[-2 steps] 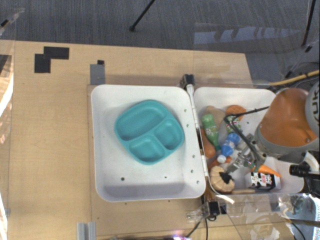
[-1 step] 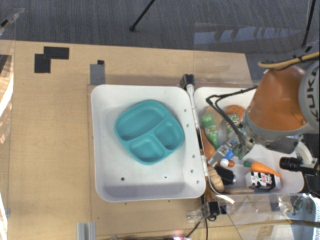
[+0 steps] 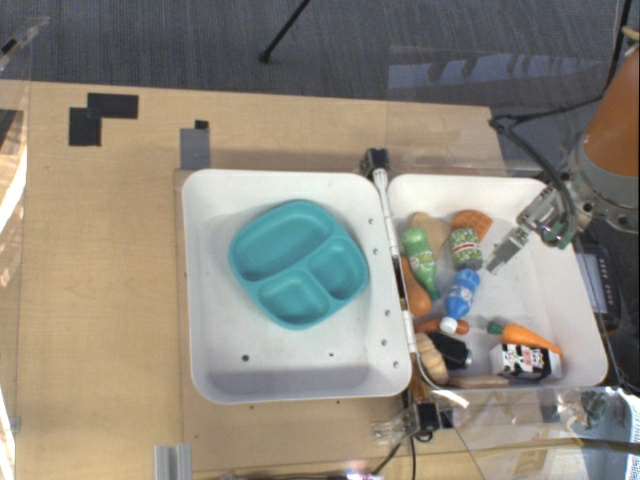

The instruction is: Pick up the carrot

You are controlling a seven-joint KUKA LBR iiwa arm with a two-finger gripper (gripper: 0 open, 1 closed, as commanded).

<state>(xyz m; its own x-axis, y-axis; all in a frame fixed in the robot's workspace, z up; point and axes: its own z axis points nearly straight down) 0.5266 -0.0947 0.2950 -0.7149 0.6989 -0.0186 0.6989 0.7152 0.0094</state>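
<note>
1. The counter [image 3: 100, 298] carries two white bins side by side: the left bin [image 3: 210, 358] and the right bin [image 3: 570, 308].
2. A teal plate [image 3: 298, 263] with three compartments lies in the left bin, tilted relative to the bin's walls.
3. The carrot [image 3: 527, 335] lies in the right bin near its front right corner, its green top pointing left, just above a small black-and-white carton [image 3: 524, 362] that it seems to touch.
4. Along the right bin's left side sit a green bottle [image 3: 419, 253], a green-labelled bottle with an orange end [image 3: 466, 240], and a blue bottle [image 3: 461, 294] below them.
5. More small items crowd the bin's front left corner; I cannot tell what they are.
6. The arm [image 3: 612, 148] reaches in from the right, and the gripper [image 3: 505, 250] hangs over the right bin's upper middle, just right of the bottles and well apart from the carrot.
7. The gripper's fingers point down and left with nothing between them; whether they are open or closed, I cannot tell.
</note>
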